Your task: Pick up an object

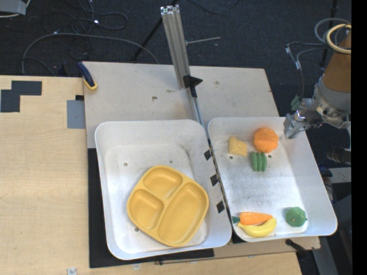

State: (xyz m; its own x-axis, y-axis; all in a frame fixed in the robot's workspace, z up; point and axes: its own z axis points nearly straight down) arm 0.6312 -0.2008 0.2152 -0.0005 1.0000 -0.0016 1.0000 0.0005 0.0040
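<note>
Tray [168, 204], yellow and divided into compartments, lies far to the gripper's left and nearer the camera, flat in the left bin [114, 148]; we judge it too broad and low for a two-finger pinch.

Right bin [309, 171] holds the candidates. Pale yellow piece [238, 146] sits left of the gripper, in the bin's far half. Green ridged piece [258, 161] lies just below the orange ball [265, 139], close enough that they seem to touch. The ball is the nearest thing to the gripper, just to its left.

Along the near wall, well apart from the gripper: a carrot [254, 217] resting against a banana [259, 228], and a green round piece [295, 216] alone in the corner.

Gripper [291, 126] hangs at the bin's far right corner, over the rim, nothing between its fingers that we can see. We cannot tell how the jaws stand; the tip is small and dark.

Our judgement: the ball is the likely target, given its closeness.
</note>
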